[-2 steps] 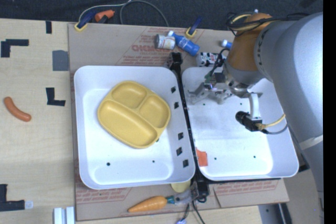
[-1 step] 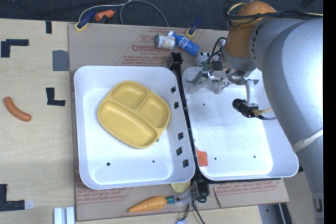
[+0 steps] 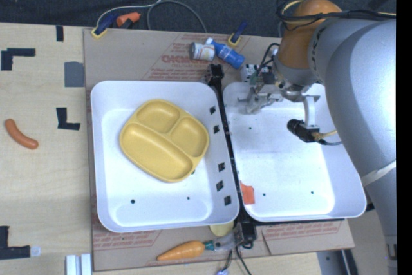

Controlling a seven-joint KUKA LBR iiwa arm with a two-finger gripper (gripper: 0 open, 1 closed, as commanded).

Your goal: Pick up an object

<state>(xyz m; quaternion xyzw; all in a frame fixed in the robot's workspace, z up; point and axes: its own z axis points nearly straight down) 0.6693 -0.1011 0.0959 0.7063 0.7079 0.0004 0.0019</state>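
Overhead, two shallow white bins lie side by side at frame centre. Left bin [image 3: 106,203]: one yellow divided plate [image 3: 164,138], smooth plastic, three rounded compartments. Right bin [image 3: 347,199]: small orange piece [image 3: 247,194] at its lower left corner. Gripper [image 3: 261,96] sits over the right bin's upper left; whether it is open or closed, I cannot tell. Outside the bins: carrot [image 3: 182,250] at bottom, sausage [image 3: 20,134] at far left, blue-and-white bottle [image 3: 217,51] lying on cardboard at top.
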